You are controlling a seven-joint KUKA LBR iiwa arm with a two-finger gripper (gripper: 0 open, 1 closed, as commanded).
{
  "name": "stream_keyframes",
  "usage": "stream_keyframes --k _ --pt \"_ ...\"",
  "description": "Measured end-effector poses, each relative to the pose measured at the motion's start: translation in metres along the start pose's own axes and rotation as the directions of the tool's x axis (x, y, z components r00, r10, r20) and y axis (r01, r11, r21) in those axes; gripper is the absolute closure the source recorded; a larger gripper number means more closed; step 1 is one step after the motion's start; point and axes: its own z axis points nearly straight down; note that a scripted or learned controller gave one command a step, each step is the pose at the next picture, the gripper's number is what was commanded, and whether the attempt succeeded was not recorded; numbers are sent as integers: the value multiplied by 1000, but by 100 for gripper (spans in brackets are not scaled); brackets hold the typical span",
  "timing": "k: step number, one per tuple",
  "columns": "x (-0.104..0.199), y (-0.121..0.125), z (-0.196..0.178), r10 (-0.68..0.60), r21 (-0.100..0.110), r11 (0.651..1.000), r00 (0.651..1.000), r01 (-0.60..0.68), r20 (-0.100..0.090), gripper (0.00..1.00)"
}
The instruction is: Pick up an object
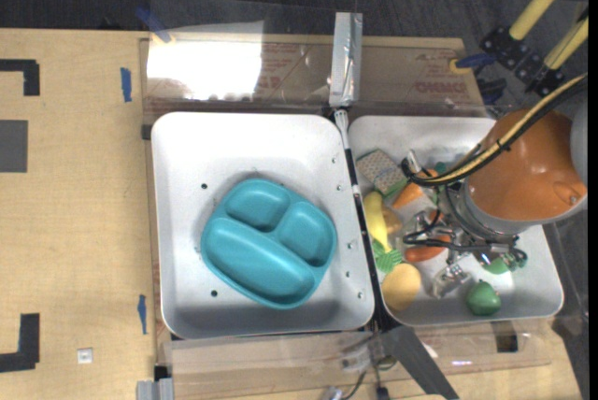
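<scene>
Toys (404,239) crowd right bin (547,295); arm (523,169) overhangs

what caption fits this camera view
Arm's gripper down among toy food in the right bin; teal plate in the left bin.

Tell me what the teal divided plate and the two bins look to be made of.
The teal divided plate looks like moulded plastic: uniform colour, rounded compartment walls, soft sheen. The left bin and right bin appear to be white plastic or painted metal; their smooth, glossy walls with small dark holes leave it open.
</scene>
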Motion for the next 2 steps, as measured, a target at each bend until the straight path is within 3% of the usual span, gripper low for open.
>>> stream_keyframes --k 1,2 --pt "-4 0 -12 1 4 1000 1000 -1 10 100" --pt "-4 0 -12 1 3 1000 1000 -1 9 0"
